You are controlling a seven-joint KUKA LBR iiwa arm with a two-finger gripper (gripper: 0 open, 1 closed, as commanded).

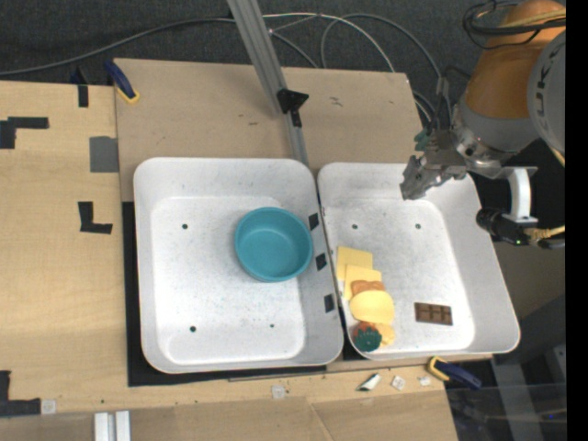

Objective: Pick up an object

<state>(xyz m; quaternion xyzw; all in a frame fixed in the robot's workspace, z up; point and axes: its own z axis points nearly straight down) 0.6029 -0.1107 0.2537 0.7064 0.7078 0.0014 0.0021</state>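
Up at the right bin's (478,274) far edge hangs the claw (413,184); whether it is apart or together, I cannot tell. Yellow pieces (363,288) and a brown chocolate bar (433,314) lie near that bin's front, well apart from it.

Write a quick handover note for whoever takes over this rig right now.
Tool: over the far edge of the right bin, nothing seen in it.
Left bin: blue bowl.
Right bin: yellow pieces, an orange and yellow item and a small green item stacked by its left wall; brown chocolate bar near the front.
Done: nothing picked up.
Left: descend on one object, grasp, lift.
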